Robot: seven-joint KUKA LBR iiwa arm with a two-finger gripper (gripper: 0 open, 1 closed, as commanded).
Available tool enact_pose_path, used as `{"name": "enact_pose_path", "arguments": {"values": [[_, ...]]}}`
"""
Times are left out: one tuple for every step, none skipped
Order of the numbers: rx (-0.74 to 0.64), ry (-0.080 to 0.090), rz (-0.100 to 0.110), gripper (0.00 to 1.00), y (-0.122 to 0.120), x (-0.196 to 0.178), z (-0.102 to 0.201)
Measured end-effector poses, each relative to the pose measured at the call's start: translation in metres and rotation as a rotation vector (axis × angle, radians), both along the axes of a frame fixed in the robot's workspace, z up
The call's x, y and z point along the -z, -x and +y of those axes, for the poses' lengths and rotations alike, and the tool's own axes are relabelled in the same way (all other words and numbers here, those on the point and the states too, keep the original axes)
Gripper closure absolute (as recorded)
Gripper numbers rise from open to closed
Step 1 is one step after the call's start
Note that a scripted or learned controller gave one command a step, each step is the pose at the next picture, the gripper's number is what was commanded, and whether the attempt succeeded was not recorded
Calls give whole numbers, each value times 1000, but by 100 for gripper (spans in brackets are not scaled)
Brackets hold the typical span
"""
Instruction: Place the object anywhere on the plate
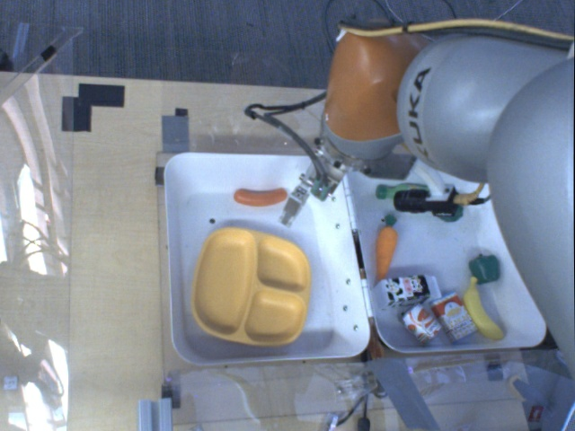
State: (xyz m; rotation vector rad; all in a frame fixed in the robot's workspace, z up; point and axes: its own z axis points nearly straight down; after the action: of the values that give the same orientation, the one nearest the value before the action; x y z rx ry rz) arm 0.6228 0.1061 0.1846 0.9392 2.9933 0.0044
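The task is being judged as barely begun. The plate, yellow with three compartments, is lying in the lower part of the left bin, and nothing is being carried on it. The sausage, taken here as the likely object (the task line does not name one), is lying on the bin floor above the plate, apart from its rim and near the bin's far wall. A pick, a carry and a release onto the plate are all being counted as left to do.

The gripper is being held just right of the sausage, close to its right end but not around it; nothing is being seen between the fingers. Whether they are parted or closed cannot be told, since they are being viewed nearly end-on as one slim grey tip. The tip is pointing down and to the left, toward the bin floor between the sausage and the plate's upper right corner.

The arm is reaching in from the right, its orange band sitting above the wrist and its grey bulk passing over the right bin. In that bin a carrot, a banana, a green item and small cartons are lying, none of them being touched.
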Motion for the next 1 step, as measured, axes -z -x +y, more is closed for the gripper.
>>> {"name": "enact_pose_path", "arguments": {"values": [[-180,0,-1,0,-17,-63,57]]}}
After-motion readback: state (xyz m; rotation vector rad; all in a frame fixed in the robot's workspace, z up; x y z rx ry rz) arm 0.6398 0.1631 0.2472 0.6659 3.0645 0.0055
